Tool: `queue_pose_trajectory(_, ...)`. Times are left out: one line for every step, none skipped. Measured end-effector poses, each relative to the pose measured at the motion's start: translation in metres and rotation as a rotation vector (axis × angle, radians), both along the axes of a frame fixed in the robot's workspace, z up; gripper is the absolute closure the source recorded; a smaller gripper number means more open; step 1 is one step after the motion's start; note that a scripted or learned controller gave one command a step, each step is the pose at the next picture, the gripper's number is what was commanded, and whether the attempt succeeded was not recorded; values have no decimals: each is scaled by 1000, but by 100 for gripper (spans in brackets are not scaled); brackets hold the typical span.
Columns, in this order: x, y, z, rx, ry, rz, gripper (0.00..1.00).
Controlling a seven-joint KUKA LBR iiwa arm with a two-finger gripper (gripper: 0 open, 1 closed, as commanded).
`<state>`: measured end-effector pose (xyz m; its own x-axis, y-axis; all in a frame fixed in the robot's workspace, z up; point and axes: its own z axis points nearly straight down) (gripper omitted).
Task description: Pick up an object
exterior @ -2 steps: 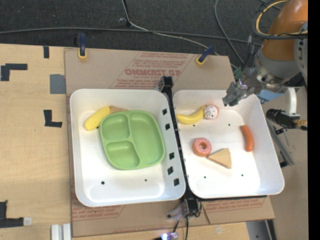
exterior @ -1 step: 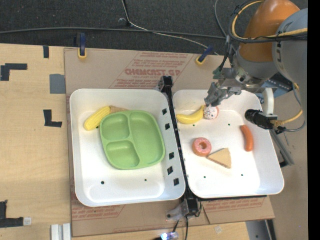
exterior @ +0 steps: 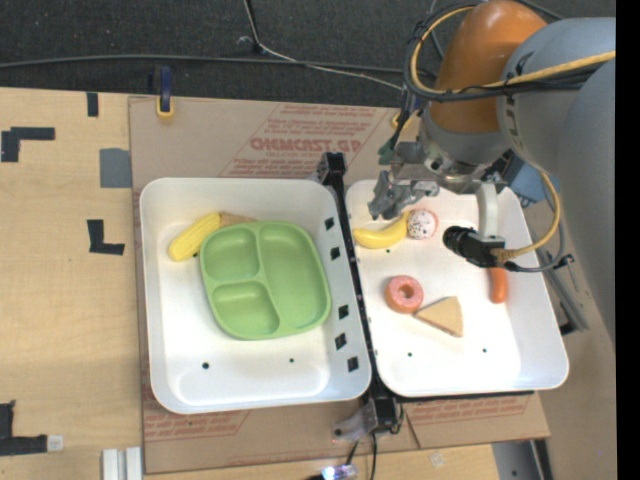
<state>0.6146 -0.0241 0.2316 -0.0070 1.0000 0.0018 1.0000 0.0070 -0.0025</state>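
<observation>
Grey metal hand [exterior: 390, 200] over curved yellow banana [exterior: 381, 234], finger state unclear, right bin [exterior: 520, 363]

bench [exterior: 60, 298] | cardboard sheet [exterior: 290, 143] on it | left bin [exterior: 165, 368], right bin [exterior: 530, 358] touching, on the cardboard

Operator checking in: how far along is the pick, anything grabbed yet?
Nothing is lifted: the banana, doughnut, sandwich wedge and carrot all lie in the right bin. In hand: the hand hangs over the banana's upper end. Left: the grasp and the lift.
</observation>
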Motion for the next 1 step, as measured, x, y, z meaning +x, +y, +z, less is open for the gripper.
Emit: queue_pose_trajectory(-8, 51, 7, 0, -1, 0, 100)
